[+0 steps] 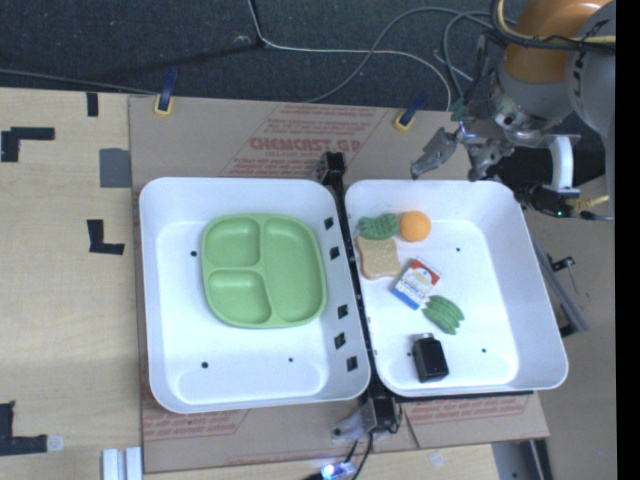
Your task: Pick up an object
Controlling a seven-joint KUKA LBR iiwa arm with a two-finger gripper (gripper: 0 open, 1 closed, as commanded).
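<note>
My gripper [458,158] hangs above the far rim of the right bin [530,268], open, with nothing between its fingers. Below it in that bin lie an orange ball [415,226], a green leafy toy [377,226] touching a tan bread slice [378,258], a small red, white and blue packet [415,283], a green pod [443,314] and a black block [430,358]. The ball is the nearest of them to the gripper.
The left bin [170,298] holds a green divided plate [265,270]. A black hinge strip [345,268] runs between the two bins. Cables [400,38] trail across the dark backing behind the bench. Yellow clamps [405,118] pin the cardboard's far edge.
</note>
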